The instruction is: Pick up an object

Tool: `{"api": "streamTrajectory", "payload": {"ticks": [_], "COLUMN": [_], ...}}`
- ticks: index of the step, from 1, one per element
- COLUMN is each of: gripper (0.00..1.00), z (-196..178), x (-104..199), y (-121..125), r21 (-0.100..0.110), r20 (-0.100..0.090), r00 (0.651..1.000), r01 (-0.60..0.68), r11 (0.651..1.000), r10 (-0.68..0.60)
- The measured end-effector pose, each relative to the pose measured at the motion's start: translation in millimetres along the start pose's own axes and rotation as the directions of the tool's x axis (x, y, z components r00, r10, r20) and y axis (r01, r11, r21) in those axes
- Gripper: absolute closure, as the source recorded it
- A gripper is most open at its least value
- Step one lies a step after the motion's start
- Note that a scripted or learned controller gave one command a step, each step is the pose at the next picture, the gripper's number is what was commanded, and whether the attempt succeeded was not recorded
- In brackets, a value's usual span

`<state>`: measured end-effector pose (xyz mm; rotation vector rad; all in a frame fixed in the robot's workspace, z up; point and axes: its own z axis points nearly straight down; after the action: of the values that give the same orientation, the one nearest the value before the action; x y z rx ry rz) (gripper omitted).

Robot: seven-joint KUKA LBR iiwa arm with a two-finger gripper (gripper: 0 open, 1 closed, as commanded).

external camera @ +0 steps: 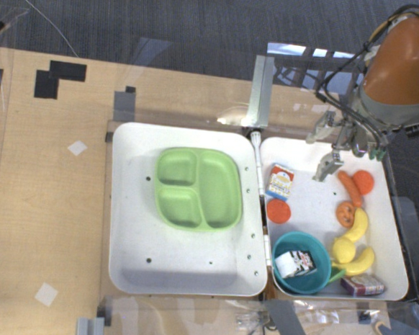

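Note:
My gripper hangs over the back of the right bin, open, with nothing between its fingers. Just right of it lie an orange carrot and a small orange ball. A small white and red carton and a red disc sit to its left, nearer the bin's divider. Further forward are an orange round fruit, a banana, a lemon and a second yellow fruit.
A teal bowl holding a white packet stands at the right bin's front, with a purple box beside it. The left bin bears a green divided plate. A metal post rises behind the divider.

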<state>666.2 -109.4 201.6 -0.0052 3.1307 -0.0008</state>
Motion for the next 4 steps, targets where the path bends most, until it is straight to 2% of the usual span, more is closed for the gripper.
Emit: {"api": "streamTrajectory", "payload": {"ticks": [1, 2, 3, 4], "gripper": [0.00, 0.00, 1.00, 1.00], "z": [111, 112, 96, 30], "x": [15, 85, 79, 177], "y": [-57, -72, -71, -32], "r21": [0.002, 0.002, 0.004, 0.001], "r20": [0.005, -0.001, 0.016, 0.001], "r00": [0.999, 0.995, 0.995, 0.967], "r01": [-0.037, -0.102, -0.095, -0.256], "r11": [0.999, 0.995, 0.996, 0.967], "r10": [0.037, 0.102, 0.094, 0.256]}}
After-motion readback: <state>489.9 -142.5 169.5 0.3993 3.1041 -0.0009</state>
